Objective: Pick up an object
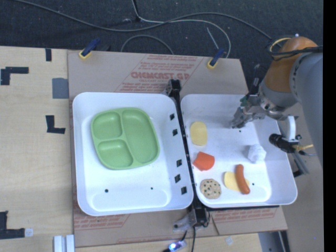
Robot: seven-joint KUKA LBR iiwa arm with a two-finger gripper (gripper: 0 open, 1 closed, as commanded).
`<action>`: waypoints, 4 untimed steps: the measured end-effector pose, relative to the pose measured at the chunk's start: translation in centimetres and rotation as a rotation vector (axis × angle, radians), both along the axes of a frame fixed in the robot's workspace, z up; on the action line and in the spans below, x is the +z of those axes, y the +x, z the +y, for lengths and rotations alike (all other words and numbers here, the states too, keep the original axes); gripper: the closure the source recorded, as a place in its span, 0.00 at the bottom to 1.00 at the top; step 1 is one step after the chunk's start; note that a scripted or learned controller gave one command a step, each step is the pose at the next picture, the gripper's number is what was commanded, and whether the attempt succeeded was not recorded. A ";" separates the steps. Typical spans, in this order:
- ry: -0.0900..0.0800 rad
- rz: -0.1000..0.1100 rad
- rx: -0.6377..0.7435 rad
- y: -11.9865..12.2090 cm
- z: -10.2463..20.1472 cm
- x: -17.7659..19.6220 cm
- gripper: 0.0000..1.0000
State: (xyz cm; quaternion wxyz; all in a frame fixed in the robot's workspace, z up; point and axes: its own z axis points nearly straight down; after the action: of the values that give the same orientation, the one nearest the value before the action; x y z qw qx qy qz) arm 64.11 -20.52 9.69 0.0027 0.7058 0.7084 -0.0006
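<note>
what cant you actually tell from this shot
- End effector over the right bin, camera view: small and blurred, so open or shut is unclear, and whether it touches the bin floor.
- White lump in the right bin: too small and pale against the bin to identify.
- Arm: cut off by the right edge.
- Yellow piece: partly covered by the sausage.

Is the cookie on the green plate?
No, the cookie lies in the right bin, while the green plate sits in the left bin.

Robot lab: clamped bench (31, 140), cables (173, 22).
</note>
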 end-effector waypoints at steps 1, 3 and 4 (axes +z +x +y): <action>0.004 -0.002 -0.001 0.6 0.8 6.0 1.00; 0.004 0.001 -0.002 1.5 1.3 14.1 1.00; 0.006 0.003 0.002 1.1 6.9 14.7 1.00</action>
State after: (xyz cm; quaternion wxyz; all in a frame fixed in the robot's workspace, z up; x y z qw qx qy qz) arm 65.23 -13.58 24.41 -0.0004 0.7050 0.7092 0.0002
